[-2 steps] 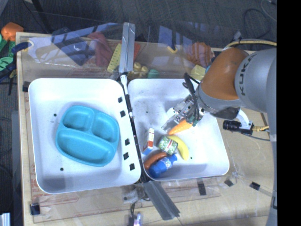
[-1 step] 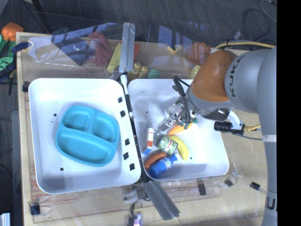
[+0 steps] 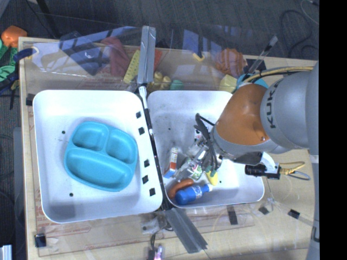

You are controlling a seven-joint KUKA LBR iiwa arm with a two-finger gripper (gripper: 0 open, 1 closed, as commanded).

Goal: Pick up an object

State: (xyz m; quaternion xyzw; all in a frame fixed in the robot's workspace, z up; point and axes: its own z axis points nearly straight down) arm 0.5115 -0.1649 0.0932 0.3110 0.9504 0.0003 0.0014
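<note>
Several small objects lie heaped in the near left corner of the right bin (image 3: 179, 106): a blue bottle (image 3: 191, 194) with a white cap, an orange piece (image 3: 178, 187) beside it, a white tube with a red band (image 3: 172, 160), and a green and white item (image 3: 195, 170) with a yellow bit (image 3: 212, 179). My gripper (image 3: 199, 156) is down in this heap, just above the green and white item, with the arm's orange band (image 3: 244, 121) right behind it. The wrist hides the gripper's tips.
The left bin (image 3: 49, 145) holds a blue divided tray (image 3: 102, 155). A black-clipped divider (image 3: 147, 150) separates the bins. Toys lie behind the clear back wall (image 3: 162, 80). Cables trail off the arm at the right (image 3: 282, 169).
</note>
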